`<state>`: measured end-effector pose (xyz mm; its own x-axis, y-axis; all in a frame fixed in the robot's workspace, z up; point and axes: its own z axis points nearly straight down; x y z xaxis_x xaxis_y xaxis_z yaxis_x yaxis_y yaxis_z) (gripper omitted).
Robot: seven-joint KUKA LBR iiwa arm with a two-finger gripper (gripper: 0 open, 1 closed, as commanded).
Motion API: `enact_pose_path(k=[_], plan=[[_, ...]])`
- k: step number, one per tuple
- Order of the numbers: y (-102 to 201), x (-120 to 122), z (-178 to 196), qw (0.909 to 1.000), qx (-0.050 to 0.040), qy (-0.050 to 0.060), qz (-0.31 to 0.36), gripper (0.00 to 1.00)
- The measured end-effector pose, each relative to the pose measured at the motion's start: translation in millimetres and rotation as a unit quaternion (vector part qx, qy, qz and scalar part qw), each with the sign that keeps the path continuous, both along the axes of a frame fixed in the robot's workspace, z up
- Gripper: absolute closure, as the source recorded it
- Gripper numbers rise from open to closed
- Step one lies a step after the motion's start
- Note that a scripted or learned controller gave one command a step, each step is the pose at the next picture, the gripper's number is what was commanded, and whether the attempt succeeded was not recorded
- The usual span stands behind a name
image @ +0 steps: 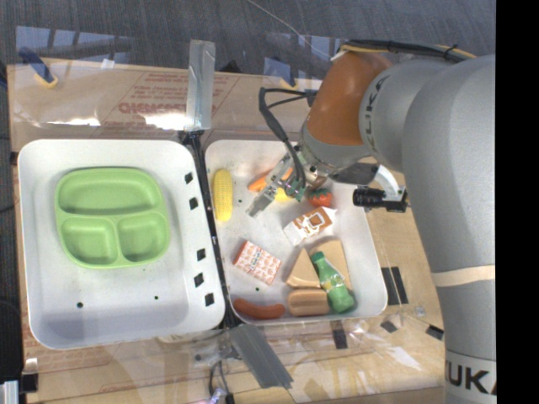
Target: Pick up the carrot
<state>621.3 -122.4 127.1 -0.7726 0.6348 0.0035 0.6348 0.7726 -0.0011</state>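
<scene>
The carrot [262, 180] shows as a short orange piece in the upper middle of the right bin [364, 225], partly hidden behind the gripper. My gripper [263, 199] points down and to the left over the bin floor, just in front of the carrot and right of a yellow corn cob [222, 194]. I cannot tell whether the carrot is touched or held. The grey arm with its orange band [345, 99] covers the bin's upper right corner.
Also in the right bin are a small yellow item [288, 194], a red item [320, 198], a white and orange box [309, 223], a pink patterned box [257, 262], a tan wedge [324, 257], a green bottle [331, 280] and a sausage [259, 310]. The left bin [42, 301] holds a green divided plate [112, 217].
</scene>
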Motion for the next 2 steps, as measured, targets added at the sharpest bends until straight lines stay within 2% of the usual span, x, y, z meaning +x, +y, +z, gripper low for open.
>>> enact_pose_path(k=[1, 2], plan=[[1, 23, -35, 0.9997, -0.0008, -0.003, -0.022, 0.00], [19, 29, -33, 0.9977, -0.0048, -0.003, 0.067, 0.00]])
